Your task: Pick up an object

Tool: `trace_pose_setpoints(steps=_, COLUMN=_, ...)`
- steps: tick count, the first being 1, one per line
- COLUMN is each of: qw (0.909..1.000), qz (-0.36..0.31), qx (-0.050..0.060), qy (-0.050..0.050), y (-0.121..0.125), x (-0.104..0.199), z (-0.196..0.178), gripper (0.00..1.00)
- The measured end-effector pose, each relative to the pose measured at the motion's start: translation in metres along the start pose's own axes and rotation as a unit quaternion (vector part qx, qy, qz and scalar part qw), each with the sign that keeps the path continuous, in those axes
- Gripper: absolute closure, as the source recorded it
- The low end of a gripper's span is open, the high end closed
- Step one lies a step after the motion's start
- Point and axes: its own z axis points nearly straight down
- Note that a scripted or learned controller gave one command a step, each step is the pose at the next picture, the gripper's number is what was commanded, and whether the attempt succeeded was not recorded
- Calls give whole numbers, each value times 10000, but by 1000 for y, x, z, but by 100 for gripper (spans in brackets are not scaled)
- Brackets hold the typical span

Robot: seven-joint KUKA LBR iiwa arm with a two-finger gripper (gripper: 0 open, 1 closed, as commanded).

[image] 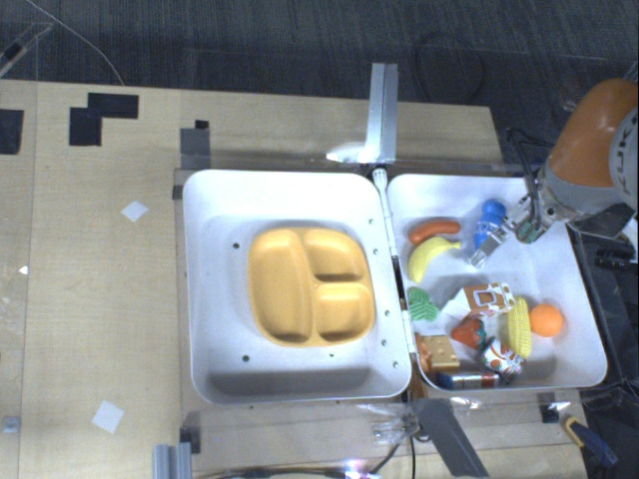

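The tool [526, 221] hangs at the right bin's [579, 277] upper right, its grip state impossible to tell. Just left of it lies a blue-capped bottle [484, 230], probably light, stiff and slippery; best gripped across its body.

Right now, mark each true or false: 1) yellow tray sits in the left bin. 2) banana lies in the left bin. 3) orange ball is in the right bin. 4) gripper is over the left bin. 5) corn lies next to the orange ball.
1) True: the yellow tray sits in the left bin.
2) False: the banana lies in the right bin, below the hot dog.
3) True: the orange ball is there, near the right wall.
4) False: the gripper is over the right bin, by the blue bottle.
5) True: the corn lies just left of the ball.
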Motion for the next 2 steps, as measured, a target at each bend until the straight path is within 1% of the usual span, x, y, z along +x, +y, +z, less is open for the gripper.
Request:
trace_pose_setpoints(steps=1, qw=10000, qz=-42, qx=-46, qy=-74, y=4, x=-4, z=-22, gripper=100)
trace_pose_setpoints(steps=2, qw=9652, qz=2615, qx=24, qy=3, y=46, x=17, z=-129, gripper=100)
